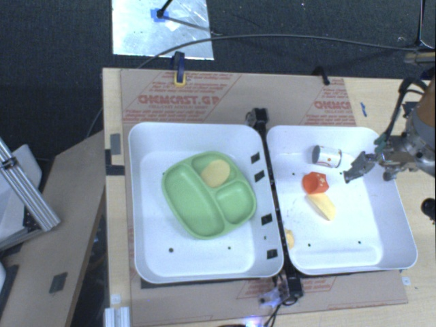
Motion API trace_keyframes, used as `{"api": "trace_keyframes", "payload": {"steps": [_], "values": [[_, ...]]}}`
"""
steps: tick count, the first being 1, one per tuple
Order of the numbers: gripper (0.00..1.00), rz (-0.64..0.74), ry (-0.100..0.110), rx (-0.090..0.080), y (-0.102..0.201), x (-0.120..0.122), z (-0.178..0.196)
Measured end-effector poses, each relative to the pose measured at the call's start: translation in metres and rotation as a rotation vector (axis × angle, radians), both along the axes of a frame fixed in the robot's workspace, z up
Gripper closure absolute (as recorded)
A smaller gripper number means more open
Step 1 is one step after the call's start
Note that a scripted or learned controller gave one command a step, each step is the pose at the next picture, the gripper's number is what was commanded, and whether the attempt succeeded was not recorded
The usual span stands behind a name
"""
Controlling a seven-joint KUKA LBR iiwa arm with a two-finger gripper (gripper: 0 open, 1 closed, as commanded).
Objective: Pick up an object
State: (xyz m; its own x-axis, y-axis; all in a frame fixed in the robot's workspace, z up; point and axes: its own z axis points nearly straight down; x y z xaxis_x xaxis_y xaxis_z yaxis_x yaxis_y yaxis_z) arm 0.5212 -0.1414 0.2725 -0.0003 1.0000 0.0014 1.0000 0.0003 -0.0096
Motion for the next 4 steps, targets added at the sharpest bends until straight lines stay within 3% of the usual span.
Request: {"api": "trace_keyframes", "payload": {"steps": [1, 3, 4], "values": [[0.0, 0.003, -0.011, -0.002, 0.001, 0.002, 0.006], [0.0, 0.002, -0.012, -0.002, -0.006, 0.005, -0.075], [0.0, 0.001, -0.012, -0.001, -0.006, 0.005, -0.134]]}}
